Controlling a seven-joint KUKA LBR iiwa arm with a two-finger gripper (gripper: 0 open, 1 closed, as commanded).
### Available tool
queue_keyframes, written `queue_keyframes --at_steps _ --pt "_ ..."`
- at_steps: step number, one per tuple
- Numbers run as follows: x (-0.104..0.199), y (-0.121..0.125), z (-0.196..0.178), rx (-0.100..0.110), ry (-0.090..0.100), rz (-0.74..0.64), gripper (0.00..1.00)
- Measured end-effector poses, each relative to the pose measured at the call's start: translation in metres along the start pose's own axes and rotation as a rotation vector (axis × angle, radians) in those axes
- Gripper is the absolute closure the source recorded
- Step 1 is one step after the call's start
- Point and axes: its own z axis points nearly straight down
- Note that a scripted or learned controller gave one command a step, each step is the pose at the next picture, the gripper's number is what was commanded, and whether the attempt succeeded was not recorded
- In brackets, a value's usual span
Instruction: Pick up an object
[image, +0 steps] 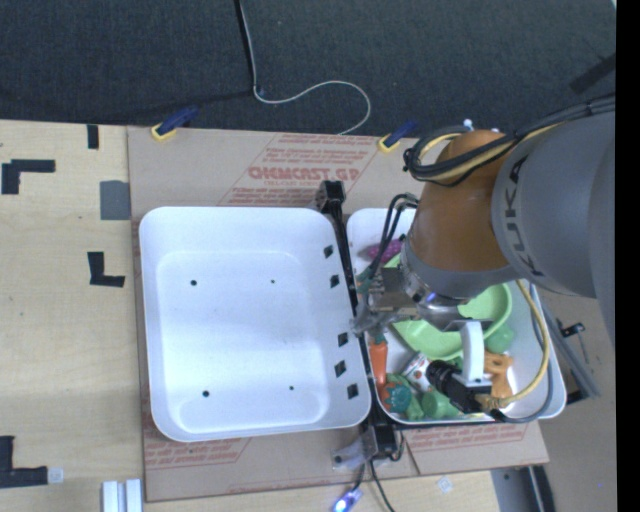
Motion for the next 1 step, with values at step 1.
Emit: queue_keyframes --at_steps 1 --pt "-0.0247 -0.0075 -0.1108 -0.023 0.002 -0.003 1.00"
